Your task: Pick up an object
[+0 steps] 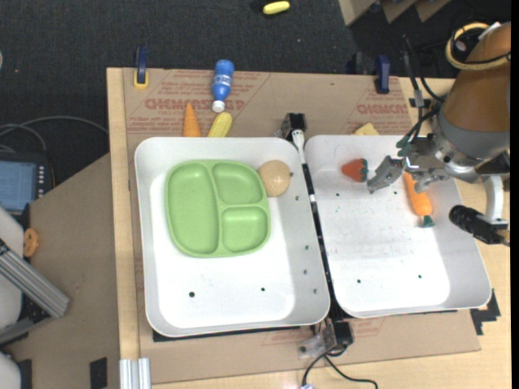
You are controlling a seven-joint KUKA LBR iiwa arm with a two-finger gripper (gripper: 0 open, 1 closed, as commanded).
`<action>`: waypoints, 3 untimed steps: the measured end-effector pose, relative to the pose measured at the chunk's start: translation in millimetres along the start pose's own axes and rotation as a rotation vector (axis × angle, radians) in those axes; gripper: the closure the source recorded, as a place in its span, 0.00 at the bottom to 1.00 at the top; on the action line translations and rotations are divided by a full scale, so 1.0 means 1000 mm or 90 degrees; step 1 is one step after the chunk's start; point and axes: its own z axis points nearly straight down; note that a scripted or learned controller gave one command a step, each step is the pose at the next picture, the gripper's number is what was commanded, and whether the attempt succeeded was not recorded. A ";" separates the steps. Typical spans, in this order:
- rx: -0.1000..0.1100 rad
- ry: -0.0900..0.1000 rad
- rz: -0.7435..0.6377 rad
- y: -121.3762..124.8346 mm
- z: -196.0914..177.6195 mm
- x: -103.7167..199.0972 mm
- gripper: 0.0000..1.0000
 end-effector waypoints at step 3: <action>-0.004 -0.001 -0.001 0.097 0.118 0.007 0.00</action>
